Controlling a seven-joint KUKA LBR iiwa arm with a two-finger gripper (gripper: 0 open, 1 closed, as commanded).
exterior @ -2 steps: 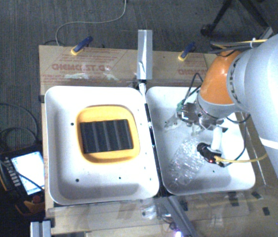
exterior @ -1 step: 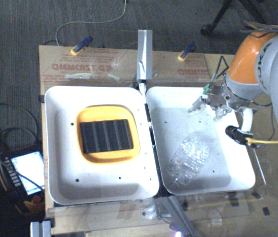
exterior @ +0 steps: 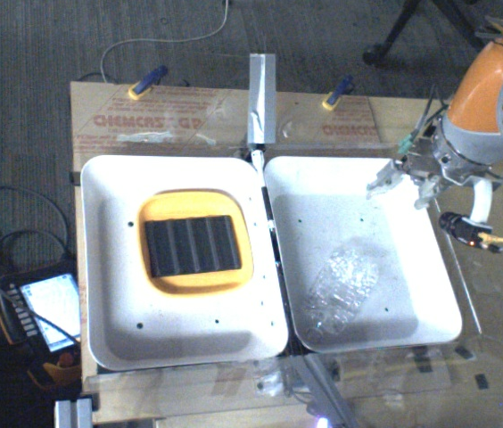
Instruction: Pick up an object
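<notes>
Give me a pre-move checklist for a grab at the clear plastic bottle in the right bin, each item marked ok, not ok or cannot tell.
1. Target in view: the clear plastic bottle lies on its side in the right bin. Ok.
2. Nothing touching the bottle: bare bin floor all around it. Ok.
3. Gripper over the bottle: it sits over the bin's far right corner, well off the bottle. Not ok.
4. Fingers spread and holding nothing. Ok.
5. Fingers wide enough for the bottle: cannot tell.
6. Other item out of the path: the yellow tray with the black ribbed insert sits in the left bin. Ok.
</notes>
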